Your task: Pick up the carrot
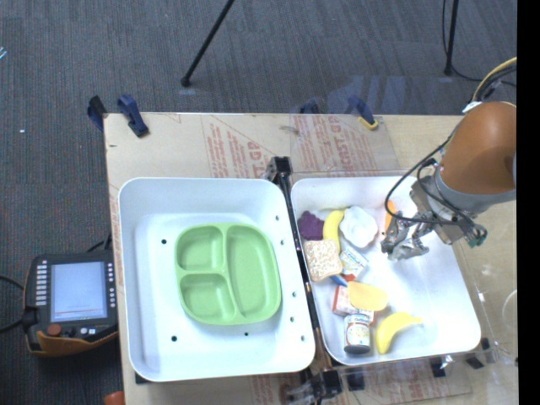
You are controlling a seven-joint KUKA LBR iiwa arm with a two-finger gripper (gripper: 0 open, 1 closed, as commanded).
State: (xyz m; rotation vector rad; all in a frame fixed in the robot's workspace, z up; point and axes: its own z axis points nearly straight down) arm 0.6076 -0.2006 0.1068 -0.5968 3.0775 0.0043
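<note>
A thin orange sliver that I take to be the carrot [389, 220] shows in the right bin [439, 310], near its far side, mostly hidden behind cables and the gripper. The gripper [407, 247] hangs low over the bin just to the right of and slightly nearer than that sliver, under the arm's orange band [483, 146]. Nothing can be seen held in it. Whether it touches the carrot cannot be made out.
Left of the gripper lie a white lump [360, 225], a yellow fruit [334, 223], purple grapes [310, 224], a cracker [321, 260], an orange-yellow piece [369, 296], a small jar [358, 332] and a banana [395, 329]. The left bin holds a green divided plate [228, 274].
</note>
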